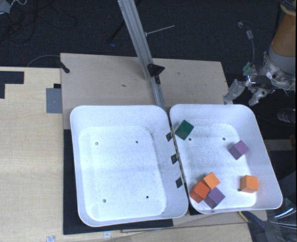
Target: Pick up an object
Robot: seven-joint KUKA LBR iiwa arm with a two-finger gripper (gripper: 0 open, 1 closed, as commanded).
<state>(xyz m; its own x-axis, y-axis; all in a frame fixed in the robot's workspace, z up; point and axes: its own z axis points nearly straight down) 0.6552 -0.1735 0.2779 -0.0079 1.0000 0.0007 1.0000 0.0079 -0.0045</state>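
The right bin [262,135] holds several small blocks. A green block [183,129] lies near its back left corner and a purple block [238,149] sits right of the middle. An orange block [248,183] rests at the front right. At the front left, an orange block [212,180], a red-orange block [201,190] and a purple block [215,197] are clustered together. My gripper [244,94] hangs above the back rim of the right bin, open, with nothing between its fingers, well apart from every block.
The left bin [83,120] lies beside the right one, with small black clips along the shared rim. A slanted metal rail [138,39] runs from the back down to the gap between the bins. Cables trail near the arm.
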